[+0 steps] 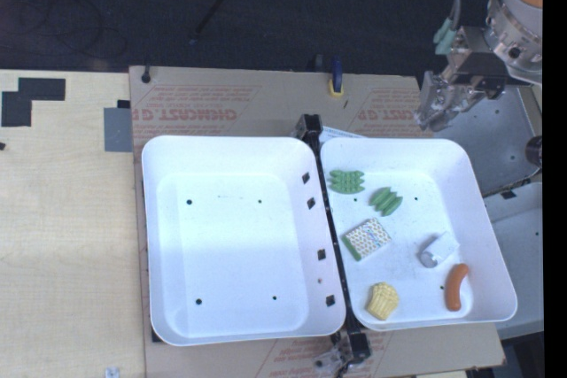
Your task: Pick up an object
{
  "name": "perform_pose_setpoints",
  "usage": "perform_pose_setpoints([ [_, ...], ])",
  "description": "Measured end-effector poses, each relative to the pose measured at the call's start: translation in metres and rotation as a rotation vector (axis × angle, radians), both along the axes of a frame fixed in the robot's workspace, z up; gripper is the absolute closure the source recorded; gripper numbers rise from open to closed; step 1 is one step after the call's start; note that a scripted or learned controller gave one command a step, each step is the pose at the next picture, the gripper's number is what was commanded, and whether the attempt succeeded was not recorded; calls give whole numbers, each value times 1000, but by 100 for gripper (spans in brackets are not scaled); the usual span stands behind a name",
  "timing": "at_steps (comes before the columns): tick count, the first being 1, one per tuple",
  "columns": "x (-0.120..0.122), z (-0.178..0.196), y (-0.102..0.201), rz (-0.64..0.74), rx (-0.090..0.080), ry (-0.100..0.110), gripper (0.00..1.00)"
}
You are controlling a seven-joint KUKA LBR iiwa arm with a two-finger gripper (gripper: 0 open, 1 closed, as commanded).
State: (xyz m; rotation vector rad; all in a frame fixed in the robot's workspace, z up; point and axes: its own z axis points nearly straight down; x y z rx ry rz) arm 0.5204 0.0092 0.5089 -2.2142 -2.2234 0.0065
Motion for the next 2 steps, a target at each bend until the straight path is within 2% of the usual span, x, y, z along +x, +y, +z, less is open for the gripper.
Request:
perform_pose_setpoints([
  [1,21,-15,23,-1,-1,0,100],
  [2,-47,32,29,-2,1,-7,100],
])
